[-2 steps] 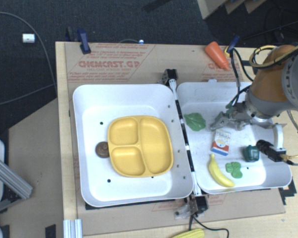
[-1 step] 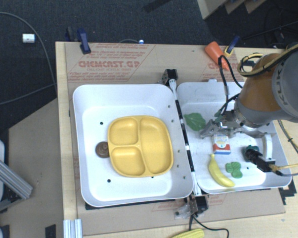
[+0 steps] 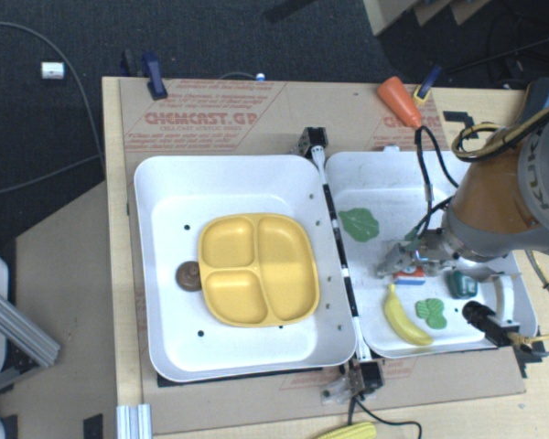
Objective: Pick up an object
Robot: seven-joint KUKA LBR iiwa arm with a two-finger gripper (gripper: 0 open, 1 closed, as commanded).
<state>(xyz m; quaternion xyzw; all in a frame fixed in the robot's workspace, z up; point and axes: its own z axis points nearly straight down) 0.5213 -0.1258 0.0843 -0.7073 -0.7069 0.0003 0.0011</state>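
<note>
In the right bin (image 3: 384, 167), the gripper (image 3: 404, 262) hung low — just above the banana (image 3: 404, 318). Whether it was clenched or released could not be told. The yellow plate (image 3: 257, 269) lay in the left bin (image 3: 165, 181).

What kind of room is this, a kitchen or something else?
Probably a robot test lab, not a kitchen. A grey robot arm with an orange band reaches over two shallow white plastic bins, which hold a yellow plastic banana and a yellow divided plate.

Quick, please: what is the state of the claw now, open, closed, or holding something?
Claw: low in the right bin, above the banana; open or closed cannot be told.
</note>
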